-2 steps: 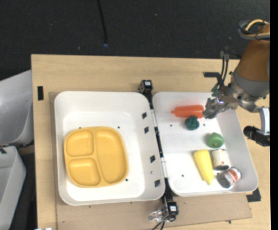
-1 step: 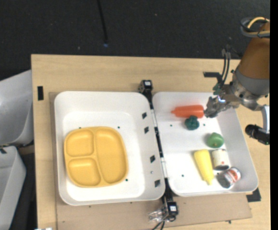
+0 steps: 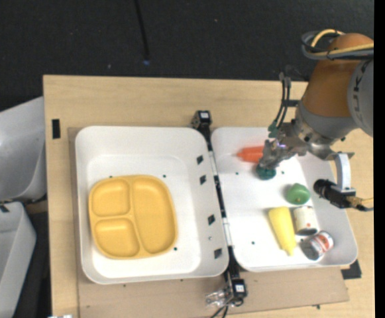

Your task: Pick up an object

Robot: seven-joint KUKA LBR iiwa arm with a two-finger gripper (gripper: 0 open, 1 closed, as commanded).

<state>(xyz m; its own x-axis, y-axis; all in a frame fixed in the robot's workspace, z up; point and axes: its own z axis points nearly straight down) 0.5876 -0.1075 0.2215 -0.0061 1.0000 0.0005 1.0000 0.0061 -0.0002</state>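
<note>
- The desk (image 3: 146,101) is pale wood-grain board, flat and matte, bearing two shallow white bins.
- The left bin (image 3: 86,257), smooth plastic with rounded corners, holds a yellow divided plate (image 3: 133,215) with three moulded compartments.
- The right bin (image 3: 245,244) holds the candidates: an orange carrot-like piece (image 3: 250,154), a small teal object (image 3: 266,172), a green rounded piece (image 3: 298,193), a yellow banana shape (image 3: 282,228) and a small can (image 3: 315,244) on its side.
- The tool (image 3: 272,152) hangs low over the teal object, beside the orange piece; whether it is wide or narrow I cannot tell.
- Risk, as I judge it: smooth rounded toys could squirt out of a pinch, or the neighbouring orange piece could get nudged, since the two lie close together.
</note>
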